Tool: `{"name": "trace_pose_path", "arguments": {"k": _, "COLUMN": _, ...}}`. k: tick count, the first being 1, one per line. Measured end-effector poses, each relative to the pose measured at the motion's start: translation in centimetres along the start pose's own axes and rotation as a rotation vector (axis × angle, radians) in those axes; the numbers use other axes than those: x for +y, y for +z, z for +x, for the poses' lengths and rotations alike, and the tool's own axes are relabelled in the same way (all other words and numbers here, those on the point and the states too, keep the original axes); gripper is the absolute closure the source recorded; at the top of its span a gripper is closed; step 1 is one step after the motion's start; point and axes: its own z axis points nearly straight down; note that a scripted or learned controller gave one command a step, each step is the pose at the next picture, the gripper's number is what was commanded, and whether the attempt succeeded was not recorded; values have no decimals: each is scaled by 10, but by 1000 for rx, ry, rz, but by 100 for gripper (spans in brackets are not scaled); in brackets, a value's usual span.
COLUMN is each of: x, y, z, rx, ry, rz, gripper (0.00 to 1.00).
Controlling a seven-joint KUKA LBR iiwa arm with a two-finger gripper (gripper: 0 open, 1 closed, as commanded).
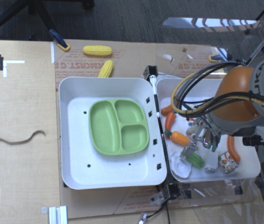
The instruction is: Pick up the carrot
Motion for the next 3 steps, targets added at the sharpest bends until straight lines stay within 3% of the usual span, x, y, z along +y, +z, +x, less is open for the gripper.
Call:
{"name": "trace_pose_path", "arguments": {"k": 1, "x": -12, "y": 0, "z": 20, "rx": 2, "ry": 498, "rz": 2, "gripper": 0}}
{"name": "trace_pose_path", "arguments": {"k": 2, "x": -9, "y": 0, "z": -21, "rx": 0, "ry": 816, "rz": 2, "gripper": 0}}
{"name": "trace_pose_path", "arguments": {"k": 3, "x": -9, "y": -9, "z": -22, "rx": -1, "ry": 812, "rz": 4, "gripper": 100}}
